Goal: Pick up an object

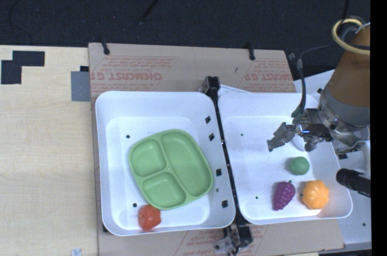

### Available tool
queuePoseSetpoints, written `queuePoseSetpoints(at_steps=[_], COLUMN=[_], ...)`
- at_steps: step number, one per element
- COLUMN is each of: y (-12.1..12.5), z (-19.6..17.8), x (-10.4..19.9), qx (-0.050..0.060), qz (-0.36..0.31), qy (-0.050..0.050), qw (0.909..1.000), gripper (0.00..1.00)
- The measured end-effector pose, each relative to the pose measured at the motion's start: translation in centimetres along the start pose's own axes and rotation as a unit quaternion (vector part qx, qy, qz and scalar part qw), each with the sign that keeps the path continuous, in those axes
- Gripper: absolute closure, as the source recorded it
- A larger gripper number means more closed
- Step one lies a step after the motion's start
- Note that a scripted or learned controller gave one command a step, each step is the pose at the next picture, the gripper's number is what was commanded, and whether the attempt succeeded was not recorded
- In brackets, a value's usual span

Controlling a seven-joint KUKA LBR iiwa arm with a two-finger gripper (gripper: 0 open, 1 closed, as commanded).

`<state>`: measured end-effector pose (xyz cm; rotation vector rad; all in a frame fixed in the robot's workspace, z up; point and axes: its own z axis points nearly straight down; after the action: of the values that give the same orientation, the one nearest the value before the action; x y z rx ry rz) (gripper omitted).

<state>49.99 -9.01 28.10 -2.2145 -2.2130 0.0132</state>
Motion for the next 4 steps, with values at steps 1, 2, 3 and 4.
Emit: queuePoseSetpoints(at_steps=[1, 2, 3, 4], y=[0.1, -0.2, 0.6, 0.4], z=[-0.5, 3.8, 9.1, 15.6], x=[0.0, 0.0, -0.6, -0.8], qx=[-0.005, -0.004, -0.003, -0.002], qz=[-0.001, -0.001, 0.0, 0.0], qy=[0.0, 0.0, 0.0, 0.0], qw=[1.0, 1.0, 1.0, 1.0], gripper=[0.0, 0.0, 0.0, 0.0])
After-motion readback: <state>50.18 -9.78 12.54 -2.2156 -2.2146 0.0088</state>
